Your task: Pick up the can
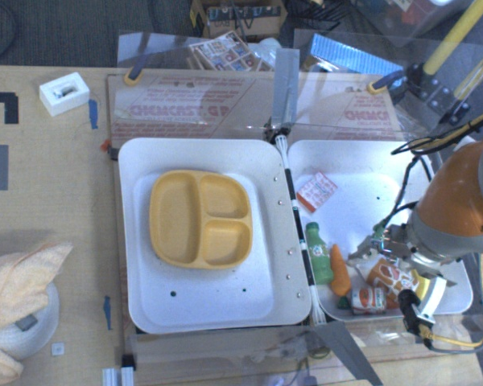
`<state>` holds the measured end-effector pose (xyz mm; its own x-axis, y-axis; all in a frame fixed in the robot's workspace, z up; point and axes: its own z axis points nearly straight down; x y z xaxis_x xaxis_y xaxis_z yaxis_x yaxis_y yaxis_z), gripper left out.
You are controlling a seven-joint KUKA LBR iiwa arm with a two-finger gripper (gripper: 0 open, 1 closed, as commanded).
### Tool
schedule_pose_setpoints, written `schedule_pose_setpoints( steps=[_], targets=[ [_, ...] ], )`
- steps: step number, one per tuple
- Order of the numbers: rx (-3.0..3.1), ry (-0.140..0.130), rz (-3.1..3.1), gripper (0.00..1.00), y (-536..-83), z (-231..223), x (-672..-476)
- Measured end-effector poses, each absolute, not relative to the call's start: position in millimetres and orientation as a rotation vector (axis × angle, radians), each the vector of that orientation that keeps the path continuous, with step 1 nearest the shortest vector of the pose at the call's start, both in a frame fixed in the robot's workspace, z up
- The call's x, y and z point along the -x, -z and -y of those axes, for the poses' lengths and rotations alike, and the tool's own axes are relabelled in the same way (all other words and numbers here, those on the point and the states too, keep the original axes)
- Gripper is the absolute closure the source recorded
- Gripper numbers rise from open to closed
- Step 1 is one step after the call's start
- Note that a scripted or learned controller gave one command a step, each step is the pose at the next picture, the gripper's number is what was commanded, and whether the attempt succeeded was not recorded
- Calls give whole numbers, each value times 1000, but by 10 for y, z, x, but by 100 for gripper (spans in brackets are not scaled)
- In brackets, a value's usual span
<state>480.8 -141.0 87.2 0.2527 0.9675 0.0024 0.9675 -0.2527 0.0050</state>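
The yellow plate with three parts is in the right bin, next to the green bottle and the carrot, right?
Not quite. The camera view shows the yellow plate in the left bin. The green bottle and carrot lie in the right bin.

My gripper (384, 257): fingers buried in clutter, their stance unreadable. Can (369, 298): partly covered by my wrist, label too blurred to read. My arm (460, 203): cut off at the right edge.
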Motion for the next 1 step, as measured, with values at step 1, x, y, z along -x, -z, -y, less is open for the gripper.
schedule_pose_setpoints(
  steps=[1],
  targets=[
    [-2485, -9, -1911, 100, -966, 1428, -4813]
  ],
)
